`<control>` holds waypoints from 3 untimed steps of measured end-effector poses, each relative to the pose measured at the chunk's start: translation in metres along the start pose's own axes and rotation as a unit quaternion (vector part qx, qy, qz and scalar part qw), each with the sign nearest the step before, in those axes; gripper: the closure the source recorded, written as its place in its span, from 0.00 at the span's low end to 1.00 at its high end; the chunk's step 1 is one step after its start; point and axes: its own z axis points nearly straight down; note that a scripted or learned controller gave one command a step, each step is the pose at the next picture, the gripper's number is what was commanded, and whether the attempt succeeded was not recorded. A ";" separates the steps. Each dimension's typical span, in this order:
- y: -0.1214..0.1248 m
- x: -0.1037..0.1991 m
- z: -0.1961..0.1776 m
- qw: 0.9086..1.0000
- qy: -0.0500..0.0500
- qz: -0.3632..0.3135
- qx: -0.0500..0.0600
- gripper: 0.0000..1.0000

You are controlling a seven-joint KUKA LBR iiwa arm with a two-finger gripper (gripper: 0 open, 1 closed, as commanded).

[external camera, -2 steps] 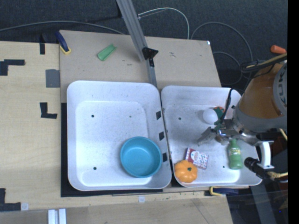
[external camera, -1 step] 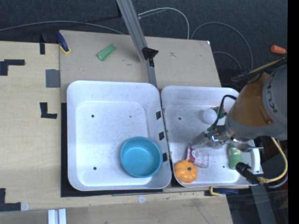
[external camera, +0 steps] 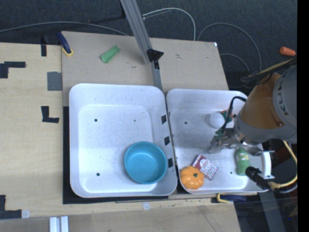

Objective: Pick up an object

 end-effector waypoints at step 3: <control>0.007 0.007 -0.168 1.000 0.000 -0.001 0.002 1.00</control>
